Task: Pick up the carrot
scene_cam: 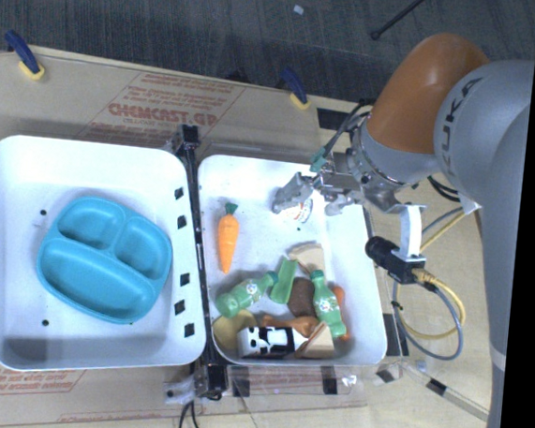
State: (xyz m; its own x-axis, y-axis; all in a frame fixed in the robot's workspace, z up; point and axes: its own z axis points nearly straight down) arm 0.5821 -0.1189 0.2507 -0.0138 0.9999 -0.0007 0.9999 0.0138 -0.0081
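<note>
The carrot is orange with a green top. It lies lengthwise near the left wall of the right bin, green end pointing to the back. My gripper hangs over the back middle of that bin, to the right of the carrot and a little behind it, clearly apart from it. Its fingers stand open with nothing between them.
A blue divided plate lies in the left bin. At the front of the right bin is a pile of toy food: two green bottles, a tan wedge and a black-and-white carton. The pile starts just in front of the carrot.
</note>
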